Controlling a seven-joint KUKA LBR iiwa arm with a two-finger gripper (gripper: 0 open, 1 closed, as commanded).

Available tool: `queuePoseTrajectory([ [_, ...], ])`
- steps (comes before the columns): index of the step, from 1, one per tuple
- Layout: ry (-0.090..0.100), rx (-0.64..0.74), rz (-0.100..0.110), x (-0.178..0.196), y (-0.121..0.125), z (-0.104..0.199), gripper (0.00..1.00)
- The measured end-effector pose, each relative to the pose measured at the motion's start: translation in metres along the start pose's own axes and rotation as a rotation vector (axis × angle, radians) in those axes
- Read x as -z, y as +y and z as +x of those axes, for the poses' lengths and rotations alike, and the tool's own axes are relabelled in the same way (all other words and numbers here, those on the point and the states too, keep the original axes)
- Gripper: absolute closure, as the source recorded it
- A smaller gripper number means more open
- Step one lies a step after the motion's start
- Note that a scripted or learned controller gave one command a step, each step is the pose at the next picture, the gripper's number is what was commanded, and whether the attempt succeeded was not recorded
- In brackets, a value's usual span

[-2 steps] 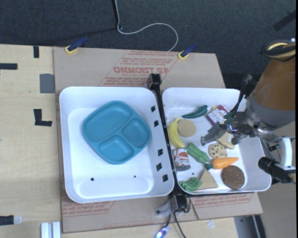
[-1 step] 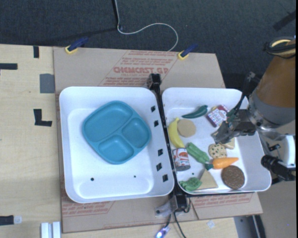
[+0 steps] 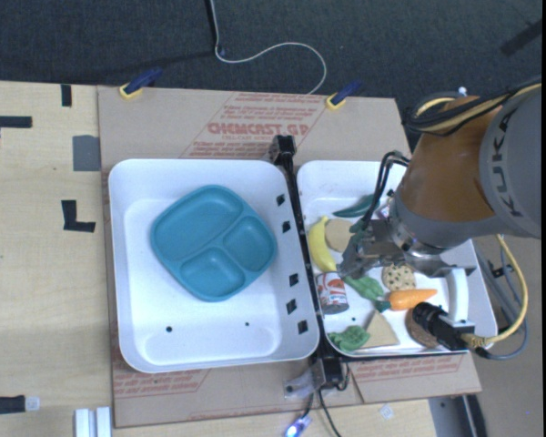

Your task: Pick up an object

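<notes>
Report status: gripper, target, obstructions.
Gripper down in the right bin, among the toy food. Banana and can beside it, nothing seen held. Blue plate alone in left bin.

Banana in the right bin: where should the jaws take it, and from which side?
Grip the banana across its narrow middle, coming straight down. It lies flat along the bin's left wall, so close the jaws across its width; the wall side looks tight.

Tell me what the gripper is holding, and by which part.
It cannot be told. The gripper is down among the toy food in the right bin, by the banana, but no item shows between its fingers.
</notes>
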State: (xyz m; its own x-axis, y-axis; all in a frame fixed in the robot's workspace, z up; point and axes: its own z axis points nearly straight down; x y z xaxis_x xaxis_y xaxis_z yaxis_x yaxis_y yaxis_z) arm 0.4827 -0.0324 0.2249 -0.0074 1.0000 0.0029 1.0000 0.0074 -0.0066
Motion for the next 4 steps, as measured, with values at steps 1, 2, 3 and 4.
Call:
queuePoseTrajectory([
  [1,-0.002,-0.002,-0.021,0.140,0.002,0.018,1.00],
  [2,-0.003,-0.003,-0.001,0.089,0.000,0.057,1.00],
  [3,-0.005,-0.012,0.001,0.037,0.000,0.015,1.00],
  [4,-0.003,-0.005,-0.003,0.050,0.000,0.018,1.00],
])
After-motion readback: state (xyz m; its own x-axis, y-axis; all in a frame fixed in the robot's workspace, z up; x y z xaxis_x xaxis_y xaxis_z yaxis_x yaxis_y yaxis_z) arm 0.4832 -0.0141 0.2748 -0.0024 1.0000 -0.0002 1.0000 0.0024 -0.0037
